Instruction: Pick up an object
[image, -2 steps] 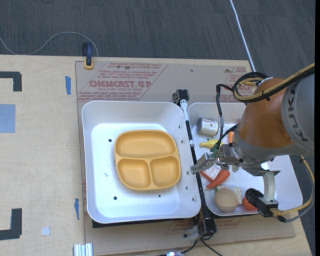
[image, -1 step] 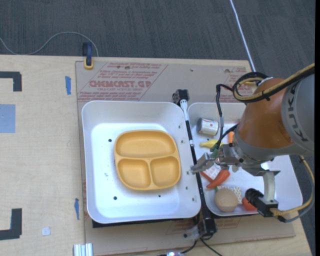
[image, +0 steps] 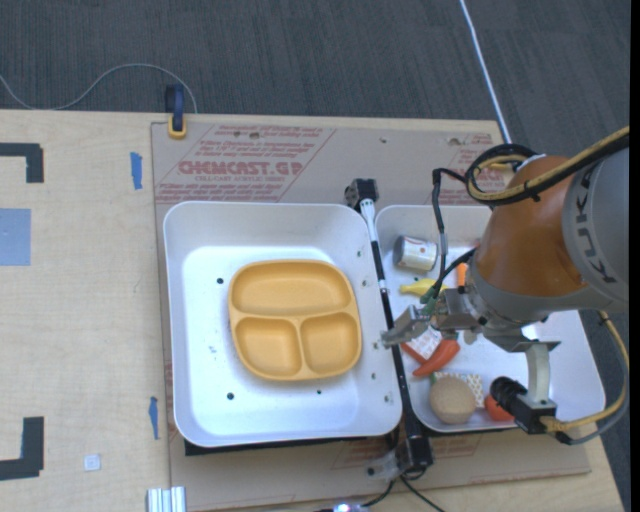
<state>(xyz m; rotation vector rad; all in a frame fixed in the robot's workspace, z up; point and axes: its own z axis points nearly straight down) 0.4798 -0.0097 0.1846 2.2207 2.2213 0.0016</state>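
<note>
Pale wood tabletop (image: 70, 330) carries two white bins. Crowded in the right bin (image: 592, 385) near its left wall lie an orange carrot-like piece (image: 437, 359), a tan round bun (image: 452, 398), a yellow-green item (image: 420, 288) and a small silver can (image: 415, 252). Above them hangs the gripper (image: 410, 328); whether its jaws are wide or narrow cannot be told. The arm hides much of this bin. The left bin (image: 190, 300) holds a yellow divided plate (image: 295, 318) with open floor around.

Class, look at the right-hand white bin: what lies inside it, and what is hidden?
Inside the right bin: a small can, a yellow piece, an orange carrot-like piece and a tan bun-like round. The arm covers the bin's middle, so anything there is hidden.
</note>
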